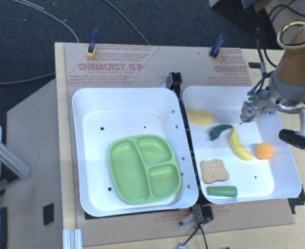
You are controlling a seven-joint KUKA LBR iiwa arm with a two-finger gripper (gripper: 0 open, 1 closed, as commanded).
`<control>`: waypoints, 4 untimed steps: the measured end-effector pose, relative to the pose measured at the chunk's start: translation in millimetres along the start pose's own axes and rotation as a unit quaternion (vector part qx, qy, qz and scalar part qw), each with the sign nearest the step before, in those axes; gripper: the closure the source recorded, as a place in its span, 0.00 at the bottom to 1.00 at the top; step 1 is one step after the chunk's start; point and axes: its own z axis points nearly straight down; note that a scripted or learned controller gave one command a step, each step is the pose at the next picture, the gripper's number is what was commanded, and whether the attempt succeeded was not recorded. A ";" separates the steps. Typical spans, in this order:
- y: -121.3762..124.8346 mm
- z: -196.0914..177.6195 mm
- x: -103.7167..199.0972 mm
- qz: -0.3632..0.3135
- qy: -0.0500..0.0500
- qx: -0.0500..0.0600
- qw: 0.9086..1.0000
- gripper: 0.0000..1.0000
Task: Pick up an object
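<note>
The right white bin (277, 188) holds several toy foods: a yellow lemon-shaped piece (200, 118), a dark green curved piece (220, 131), a yellow banana (239, 144), an orange ball (264, 151), a slice of toast (214, 171) and a green cucumber-like piece (222, 191). My gripper (249, 112) hangs over the bin's upper right part, above and to the right of the banana. Nothing is visibly between its fingers, and their spread is not clear from this angle.
The left white bin (90, 113) holds a green divided plate (144, 167). A black clamp (175, 80) sits at the top between the bins, another black fitting (204, 212) at the bottom. Blue clips (217, 45) hold the cardboard base.
</note>
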 end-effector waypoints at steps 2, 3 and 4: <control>-6.2 -89.3 0.5 -0.001 -0.001 -0.003 1.000 1.00; -10.2 -88.4 51.1 -0.003 0.001 0.002 1.000 1.00; -11.5 -80.8 105.1 -0.003 0.001 0.002 1.000 1.00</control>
